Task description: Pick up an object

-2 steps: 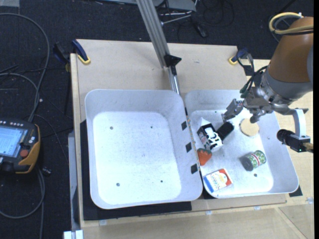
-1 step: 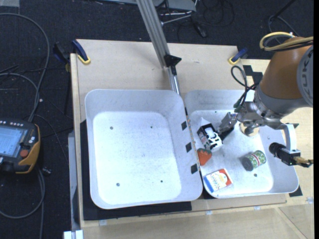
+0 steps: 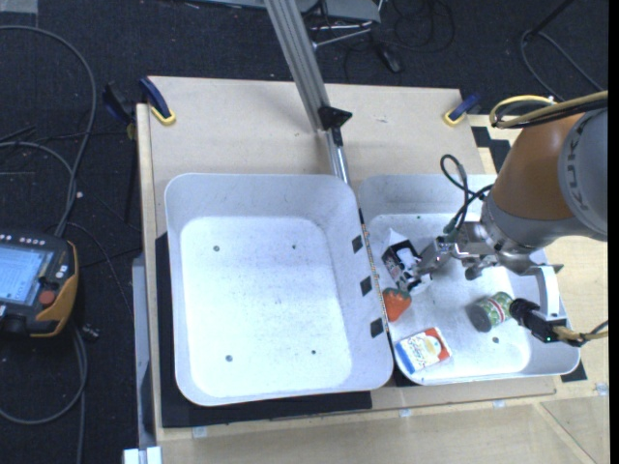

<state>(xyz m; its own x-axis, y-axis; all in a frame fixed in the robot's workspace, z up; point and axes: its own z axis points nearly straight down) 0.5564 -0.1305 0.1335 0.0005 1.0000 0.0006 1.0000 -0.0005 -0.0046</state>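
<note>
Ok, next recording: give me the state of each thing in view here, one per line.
hand: low inside the right bin, above the red object; grip unclear.
red object: lying on the right bin's floor by its left wall.
can: lying on its side.
white and blue packet: lying flat near the front.
right bin: holds all three things.
left bin: nothing in it.

End effector (image 3: 406, 269) above red object (image 3: 397, 304), green can (image 3: 490, 311), carton (image 3: 424, 349), right bin (image 3: 546, 361)

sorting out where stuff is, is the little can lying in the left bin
No, the little can lies in the right bin, near the red object and the small carton.
</note>
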